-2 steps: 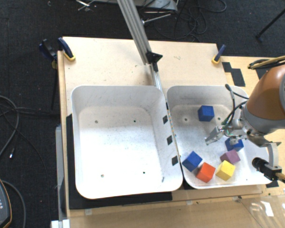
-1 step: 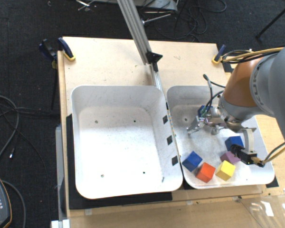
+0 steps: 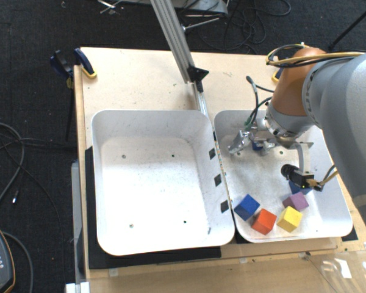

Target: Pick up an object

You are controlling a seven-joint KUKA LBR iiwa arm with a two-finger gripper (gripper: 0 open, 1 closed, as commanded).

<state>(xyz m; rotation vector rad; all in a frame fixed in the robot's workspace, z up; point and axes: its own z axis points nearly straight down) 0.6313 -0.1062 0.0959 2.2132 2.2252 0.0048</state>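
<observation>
The grey arm reaches in from the right over the right-hand white bin, its orange band sitting above the wrist. The gripper hangs over the upper left part of that bin, near the wall it shares with the left-hand bin. From this slant I cannot tell whether it is spread or closed, and no object shows in its grasp.

Four small cubes lie clustered at the near end of the right bin, well apart from the gripper. The blue cube is furthest left, and the orange cube sits just beside it on the near right (they may touch at a corner, though it is hard to be sure). The yellow cube lies to the right of the orange one. The purple cube is just behind the yellow one. A black fitting hanging from the arm, with thin cables, is just above the purple cube in the view.

Both bins rest on a pale wooden bench. A slanted aluminium rail crosses above the bench's far side, and a blue and yellow clamp grips the far left corner.
</observation>
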